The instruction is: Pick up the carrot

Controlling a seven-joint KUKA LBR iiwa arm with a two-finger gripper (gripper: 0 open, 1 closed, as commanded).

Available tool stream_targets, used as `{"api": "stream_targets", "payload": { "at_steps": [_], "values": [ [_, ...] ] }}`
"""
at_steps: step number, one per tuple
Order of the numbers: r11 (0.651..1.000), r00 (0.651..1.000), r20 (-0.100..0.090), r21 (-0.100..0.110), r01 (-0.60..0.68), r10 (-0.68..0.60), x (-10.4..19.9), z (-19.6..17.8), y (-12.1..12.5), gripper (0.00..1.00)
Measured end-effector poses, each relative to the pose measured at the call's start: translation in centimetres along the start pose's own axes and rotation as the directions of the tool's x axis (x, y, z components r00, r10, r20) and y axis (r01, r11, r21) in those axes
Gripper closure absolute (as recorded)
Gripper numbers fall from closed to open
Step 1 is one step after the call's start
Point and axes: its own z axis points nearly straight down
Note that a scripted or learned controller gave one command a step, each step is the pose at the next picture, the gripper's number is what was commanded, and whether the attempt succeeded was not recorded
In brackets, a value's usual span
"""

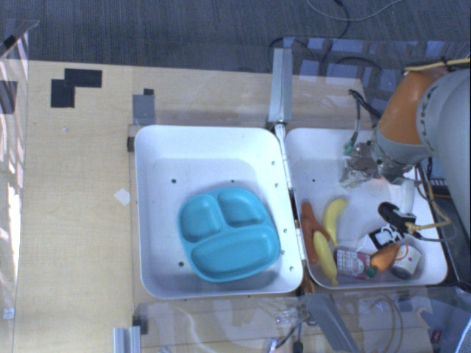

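Bench [73, 219]: pale wood top. 2 shallow white bins side by side on it, left bin [151, 212], right bin [313, 149]. Black patches [73, 85] near far-left corner.

The arm [441, 112] is a thick, rounded grey tube with a smooth orange band [405, 109] above its wrist. Below the band sits a cluttered metal gripper [360, 169] of silvery brackets, with thin dark cables [358, 116] looping around it.
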Motion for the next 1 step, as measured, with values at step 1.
{"api": "stream_targets", "payload": {
  "at_steps": [1],
  "values": [
    [1.0, 1.0, 0.001, 0.001, 0.0, 0.0, -0.08, 0.04, -0.04, 0.0]
  ]
}}
